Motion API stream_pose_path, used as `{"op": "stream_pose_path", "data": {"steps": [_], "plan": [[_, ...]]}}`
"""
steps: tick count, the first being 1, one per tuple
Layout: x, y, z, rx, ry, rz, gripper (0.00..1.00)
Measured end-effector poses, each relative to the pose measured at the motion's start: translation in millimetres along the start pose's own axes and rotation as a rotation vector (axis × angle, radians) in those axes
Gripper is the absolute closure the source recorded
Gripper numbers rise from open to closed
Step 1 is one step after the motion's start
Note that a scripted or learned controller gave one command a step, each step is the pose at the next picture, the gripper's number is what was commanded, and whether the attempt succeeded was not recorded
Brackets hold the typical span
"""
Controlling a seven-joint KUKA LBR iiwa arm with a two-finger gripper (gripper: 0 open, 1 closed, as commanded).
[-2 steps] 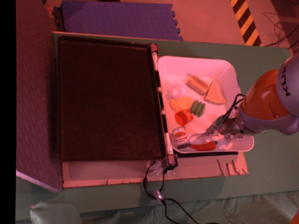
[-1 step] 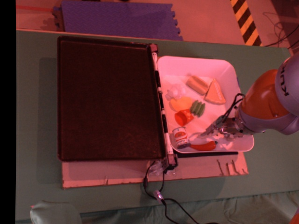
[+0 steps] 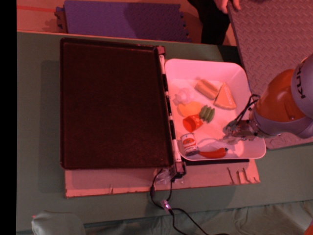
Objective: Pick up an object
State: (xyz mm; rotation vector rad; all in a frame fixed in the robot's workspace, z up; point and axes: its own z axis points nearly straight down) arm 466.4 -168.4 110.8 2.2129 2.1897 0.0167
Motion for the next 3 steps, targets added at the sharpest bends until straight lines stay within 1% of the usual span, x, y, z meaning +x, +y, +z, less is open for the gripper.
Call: {"op": "stream_pose_path", "data": {"steps": [1, 2, 3], "plan": [[4, 12, -54, 0.018, 0.008, -0.009, 1.00], [0, 18, -98, 0.018, 0.008, -0.008, 1.00], [3, 29, -149, 0.017, 0.008, -0.008, 1.00]]}}
